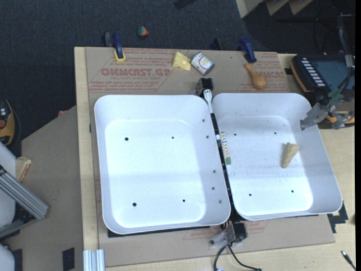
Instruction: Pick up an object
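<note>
A small tan, cone-shaped object lies in the right white bin, toward its right side. At the right bin's upper right rim a grey part of my gripper reaches in from the right edge of the camera view. It sits above and to the right of the tan object and does not touch it. Nothing shows between its tips.
The left white bin sits beside the right one. On the board behind the bins lie a yellow piece, a small can and a wooden piece. Two blue clamps hold the back edge. A black device stands at the right.
</note>
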Available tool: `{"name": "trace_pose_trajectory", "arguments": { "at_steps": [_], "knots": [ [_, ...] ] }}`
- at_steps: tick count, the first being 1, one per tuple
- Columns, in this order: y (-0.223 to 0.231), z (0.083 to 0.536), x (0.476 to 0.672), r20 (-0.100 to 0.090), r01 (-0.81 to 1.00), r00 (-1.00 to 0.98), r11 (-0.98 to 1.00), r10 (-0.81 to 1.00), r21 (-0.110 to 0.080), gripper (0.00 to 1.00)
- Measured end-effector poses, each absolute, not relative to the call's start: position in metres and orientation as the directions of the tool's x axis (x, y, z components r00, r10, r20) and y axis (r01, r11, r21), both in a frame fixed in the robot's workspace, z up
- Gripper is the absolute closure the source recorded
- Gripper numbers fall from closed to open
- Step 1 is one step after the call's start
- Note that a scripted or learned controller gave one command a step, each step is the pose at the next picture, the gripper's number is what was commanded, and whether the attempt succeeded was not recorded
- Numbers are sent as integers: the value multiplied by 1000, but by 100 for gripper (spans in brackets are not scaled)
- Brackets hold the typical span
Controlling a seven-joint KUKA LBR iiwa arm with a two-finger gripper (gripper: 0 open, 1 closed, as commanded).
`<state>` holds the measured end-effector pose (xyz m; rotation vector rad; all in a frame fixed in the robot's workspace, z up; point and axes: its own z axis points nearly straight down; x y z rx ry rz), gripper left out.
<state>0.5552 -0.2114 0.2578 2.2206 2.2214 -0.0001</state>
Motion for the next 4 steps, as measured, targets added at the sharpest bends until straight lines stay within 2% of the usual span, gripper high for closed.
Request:
{"name": "trace_pose_trajectory", "arguments": {
  "at_steps": [1, 2, 4],
  "knots": [
    [-223, 124, 564, 3, 1000, 1, -1, 1000, -10, 0],
    [-224, 136, 567, -1, 1000, 0, 0, 1000, 2, 0],
    [-224, 142, 568, 0, 1000, 0, 0, 1000, 0, 0]
  ]
}}
